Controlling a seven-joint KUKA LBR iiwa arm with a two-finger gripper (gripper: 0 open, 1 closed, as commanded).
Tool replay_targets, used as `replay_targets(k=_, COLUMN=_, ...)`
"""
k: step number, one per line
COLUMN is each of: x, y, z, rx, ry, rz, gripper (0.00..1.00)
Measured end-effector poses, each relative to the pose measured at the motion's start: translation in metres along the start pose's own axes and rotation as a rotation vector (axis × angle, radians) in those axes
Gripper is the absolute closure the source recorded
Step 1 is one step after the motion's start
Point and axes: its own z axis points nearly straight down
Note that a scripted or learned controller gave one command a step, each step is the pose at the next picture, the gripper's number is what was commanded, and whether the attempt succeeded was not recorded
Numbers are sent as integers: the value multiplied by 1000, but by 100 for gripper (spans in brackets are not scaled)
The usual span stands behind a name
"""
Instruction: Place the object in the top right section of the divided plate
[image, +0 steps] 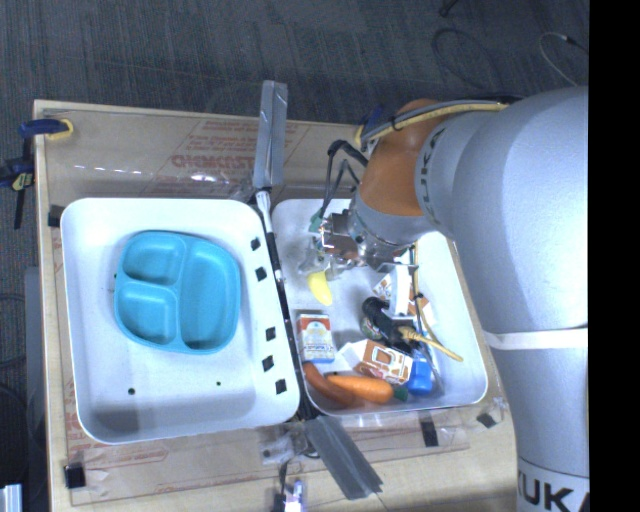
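Divided plate (180, 291), blue, lies in the left white bin (90, 390) on the wooden bench (130, 140); the gripper (328, 258) hovers over the cluttered right bin (468, 320), above dark floor (150, 50).

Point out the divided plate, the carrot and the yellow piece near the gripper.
divided plate (180, 290): camera view, its centre ridge.
carrot (352, 387): camera view, mid-body.
yellow piece (320, 289): camera view, its middle.

Blue divided plate (180, 291) flat in left bin (90, 380).
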Motion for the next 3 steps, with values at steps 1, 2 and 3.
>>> replay_targets(k=1, x=6, y=-22, z=13, rx=-1, ry=1, rz=-256, gripper=100)
replay_targets(k=2, x=82, y=-2, z=-53, rx=-4, ry=0, rz=-373, gripper=100)
replay_targets(k=3, x=93, y=-40, z=-55, rx=1, ry=0, rz=-147, gripper=100)
